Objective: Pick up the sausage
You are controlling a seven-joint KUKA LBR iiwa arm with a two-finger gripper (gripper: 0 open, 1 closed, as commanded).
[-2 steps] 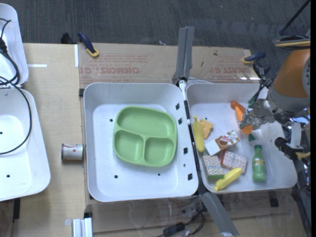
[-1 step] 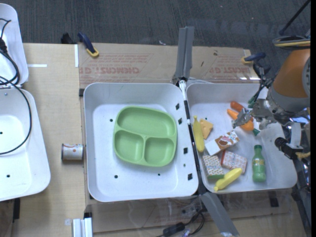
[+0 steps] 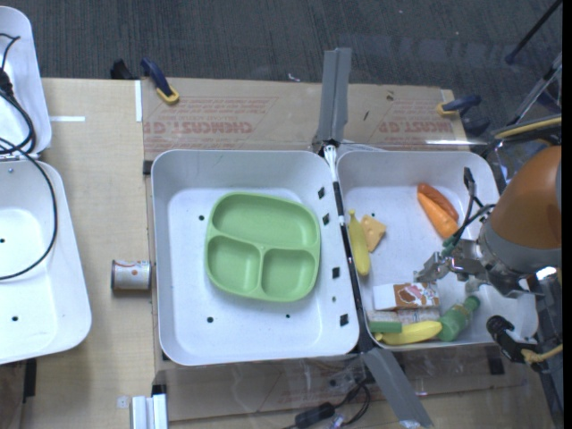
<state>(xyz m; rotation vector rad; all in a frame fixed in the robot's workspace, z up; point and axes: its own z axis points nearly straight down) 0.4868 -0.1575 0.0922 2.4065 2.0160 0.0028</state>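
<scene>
Pincer (image 3: 438, 273) low over the right white shallow bin (image 3: 393, 172), just above a small white-and-brown cardboard carton (image 3: 407, 295); whether open or closed, impossible to tell at this angle, and nothing seen held in it. Behind it, to the right, the grey arm with its orange band (image 3: 536, 199), reaching in over the bin's right rim. Just below and right of the pincer, a green plastic bottle (image 3: 458, 318) lying on its side, with a yellow banana (image 3: 411, 332) beside it along the bin's near wall, touching the carton's lower edge. Above the pincer, well apart from it, the orange-red elongated sausage (image 3: 438, 209), lying slanted on the bin floor near the far right corner. At the bin's left wall, a yellow plastic fruit piece (image 3: 363, 239). Next door, the left white shallow bin (image 3: 179, 239), carrying a light green three-compartment plate (image 3: 264, 247) near its middle. Left of that bin, on the pale wooden worktop (image 3: 107, 150), a small metal can (image 3: 131, 275) on its side. At the worktop's far edge, a blue clamp (image 3: 159, 79).
</scene>
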